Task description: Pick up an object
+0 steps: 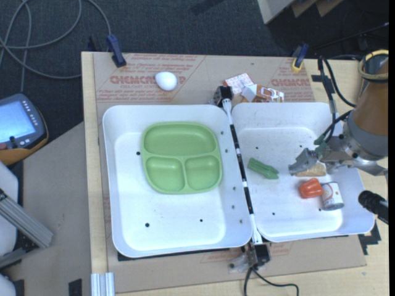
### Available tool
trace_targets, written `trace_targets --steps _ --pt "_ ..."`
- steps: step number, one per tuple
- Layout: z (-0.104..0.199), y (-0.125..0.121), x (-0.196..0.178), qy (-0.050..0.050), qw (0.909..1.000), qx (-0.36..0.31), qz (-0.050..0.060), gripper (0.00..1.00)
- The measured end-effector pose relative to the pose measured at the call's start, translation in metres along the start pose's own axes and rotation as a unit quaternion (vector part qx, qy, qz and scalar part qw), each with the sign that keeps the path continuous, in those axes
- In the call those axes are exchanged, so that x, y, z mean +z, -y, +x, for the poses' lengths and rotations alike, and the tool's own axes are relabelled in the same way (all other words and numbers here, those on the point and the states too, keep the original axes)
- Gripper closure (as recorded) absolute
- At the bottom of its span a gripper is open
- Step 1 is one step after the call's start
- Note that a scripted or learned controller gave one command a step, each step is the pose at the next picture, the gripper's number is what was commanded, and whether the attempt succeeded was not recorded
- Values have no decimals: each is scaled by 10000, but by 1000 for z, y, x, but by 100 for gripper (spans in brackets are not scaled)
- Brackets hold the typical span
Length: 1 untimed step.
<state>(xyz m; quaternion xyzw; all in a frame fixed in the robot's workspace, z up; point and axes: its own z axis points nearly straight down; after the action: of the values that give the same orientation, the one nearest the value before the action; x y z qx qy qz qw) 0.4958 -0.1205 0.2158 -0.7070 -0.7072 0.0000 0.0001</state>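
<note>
The tool (307,163), its state impossible to tell, hung over a tan object (310,171); the orange piece (310,189) lay at 6 o'clock.

- Light was even and fairly bright, falling from overhead.
- The white bins (123,184) looked near washed-out, with soft glare along their rims.
- Shadows were faint and short.
- Focus was slightly soft throughout.
- The dark floor (185,17) stayed dim.
</note>
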Motion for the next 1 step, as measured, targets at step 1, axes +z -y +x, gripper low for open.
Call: trace_targets --steps 1 --pt "-39 -1 60 -3 10000 7 8 0"
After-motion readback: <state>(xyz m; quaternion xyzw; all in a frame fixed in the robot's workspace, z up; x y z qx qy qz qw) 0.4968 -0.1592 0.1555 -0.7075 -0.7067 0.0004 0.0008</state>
